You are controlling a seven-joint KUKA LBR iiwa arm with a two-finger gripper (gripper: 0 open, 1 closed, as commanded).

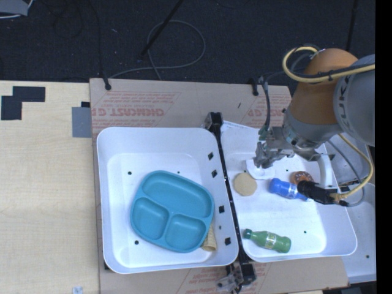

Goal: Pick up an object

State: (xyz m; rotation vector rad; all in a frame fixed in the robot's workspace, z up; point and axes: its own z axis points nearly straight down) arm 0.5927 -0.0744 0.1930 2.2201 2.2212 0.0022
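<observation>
Camera view, gripper [264,158] just above-right of tan disc [245,184], apart

Dark carpet [92,29], pale wooden benchtop [43,195]

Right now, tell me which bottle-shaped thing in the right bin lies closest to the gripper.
The blue bottle-like object, lying on its side just below and right of the gripper. The green plastic bottle lies farther away, near the right white bin's front edge.

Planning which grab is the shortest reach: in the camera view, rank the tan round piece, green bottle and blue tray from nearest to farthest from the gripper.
From the gripper:
1. Tan round piece, right bin, just below-left.
2. Green bottle, right bin's near edge.
3. Blue tray, left bin.
</observation>
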